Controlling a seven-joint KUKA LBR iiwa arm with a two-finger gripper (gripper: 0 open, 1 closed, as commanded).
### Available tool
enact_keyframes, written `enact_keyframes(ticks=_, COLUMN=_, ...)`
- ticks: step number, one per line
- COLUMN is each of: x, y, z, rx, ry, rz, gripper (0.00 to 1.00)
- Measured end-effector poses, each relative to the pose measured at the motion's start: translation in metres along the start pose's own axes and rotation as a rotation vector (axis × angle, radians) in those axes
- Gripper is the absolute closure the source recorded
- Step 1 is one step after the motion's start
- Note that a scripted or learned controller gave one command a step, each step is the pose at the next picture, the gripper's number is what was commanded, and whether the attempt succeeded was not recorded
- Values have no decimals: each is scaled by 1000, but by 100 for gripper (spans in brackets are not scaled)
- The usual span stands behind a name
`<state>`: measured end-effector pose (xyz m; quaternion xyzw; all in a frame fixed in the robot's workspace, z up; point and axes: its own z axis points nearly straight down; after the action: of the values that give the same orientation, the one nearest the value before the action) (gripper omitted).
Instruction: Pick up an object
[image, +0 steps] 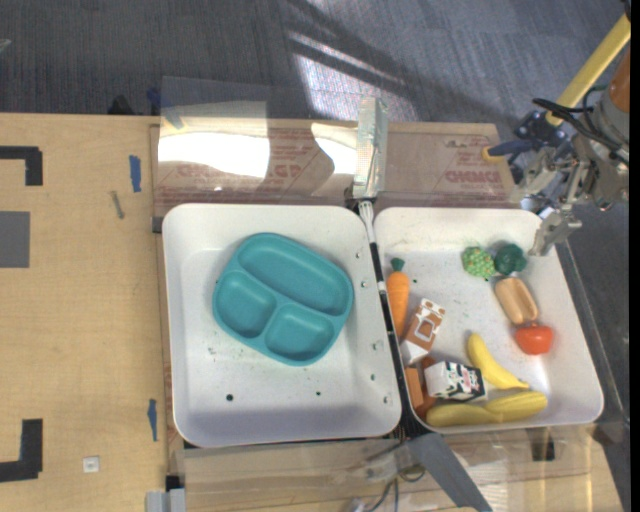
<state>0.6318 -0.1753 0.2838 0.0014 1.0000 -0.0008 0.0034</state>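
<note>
The right bin (455, 240) holds several toy foods: a carrot (398, 300) by its left wall, a green broccoli (479, 262) beside a darker green piece (509, 258), a hot dog (516, 299), a red tomato (534, 339), a banana (491, 364), a corn cob (490, 408), a small orange-and-white carton (426, 324) and a black-and-white carton (454, 381). My gripper (550, 232) hangs over the bin's far right corner, above and right of the dark green piece. Nothing shows between its fingers.
The left bin (190, 380) holds a teal divided plate (283, 297). A clear plastic panel (260, 155) stands behind both bins. Brown board (70, 300) covers the bench to the left.
</note>
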Motion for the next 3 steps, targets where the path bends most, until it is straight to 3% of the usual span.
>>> enact_keyframes(ticks=1, x=27, y=-46, z=182, rx=1, ry=-5, rz=-18, gripper=0)
enact_keyframes(ticks=2, x=20, y=16, z=195, rx=-3, ry=-1, rz=62, gripper=0)
enact_keyframes(ticks=3, x=84, y=-42, z=195, rx=-5, ry=1, rz=147, gripper=0)
